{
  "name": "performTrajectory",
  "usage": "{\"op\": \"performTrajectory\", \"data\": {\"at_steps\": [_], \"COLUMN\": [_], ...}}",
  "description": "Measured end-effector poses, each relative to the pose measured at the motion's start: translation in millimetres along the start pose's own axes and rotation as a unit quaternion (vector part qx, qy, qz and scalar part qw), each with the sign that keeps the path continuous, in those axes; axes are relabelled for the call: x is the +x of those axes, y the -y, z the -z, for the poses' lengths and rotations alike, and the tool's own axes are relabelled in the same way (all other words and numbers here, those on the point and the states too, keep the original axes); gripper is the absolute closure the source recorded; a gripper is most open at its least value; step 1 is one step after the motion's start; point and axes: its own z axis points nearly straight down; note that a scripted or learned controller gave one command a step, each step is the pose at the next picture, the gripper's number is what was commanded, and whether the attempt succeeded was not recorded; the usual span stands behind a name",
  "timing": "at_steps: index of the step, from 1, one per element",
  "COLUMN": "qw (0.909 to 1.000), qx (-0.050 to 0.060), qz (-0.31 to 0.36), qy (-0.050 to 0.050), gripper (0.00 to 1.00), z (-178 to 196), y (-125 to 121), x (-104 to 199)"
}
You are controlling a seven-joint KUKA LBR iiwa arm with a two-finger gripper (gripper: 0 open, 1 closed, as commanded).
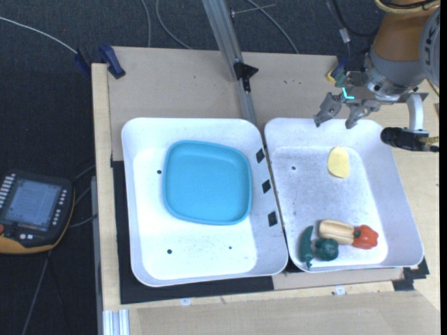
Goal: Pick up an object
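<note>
My gripper (340,116) hangs over the far rim of the right bin (391,187), its two fingers spread open with nothing between them. A small yellow object (339,162) lies in that bin a little nearer than the gripper. At the bin's near edge a tan roll (335,229) lies next to a red piece (366,237), with a dark green toy (318,246) beside them.
The left bin (143,187) holds a blue square plate (207,181). A slanted metal pole (227,37) rises behind the bins. A teach pendant (31,208) rests on the floor at the left. Cables run across the dark floor.
</note>
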Motion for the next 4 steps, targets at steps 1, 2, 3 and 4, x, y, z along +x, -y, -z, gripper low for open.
{"op": "performTrajectory", "data": {"at_steps": [1, 2, 3, 4], "qw": [1.0000, 1.0000, 1.0000, 1.0000], "qx": [0.000, 0.002, 0.003, 0.002], "qz": [0.000, 0.000, 0.000, 0.000], "qy": [0.000, 0.000, 0.000, 0.000], "gripper": [0.00, 0.00, 0.00, 0.00], "z": [-0.1, -41.9, -96.4, -134.2], "y": [0.0, -0.4, 4.2, 5.0], "x": [0.0, -0.2, 9.6, 10.0]}}
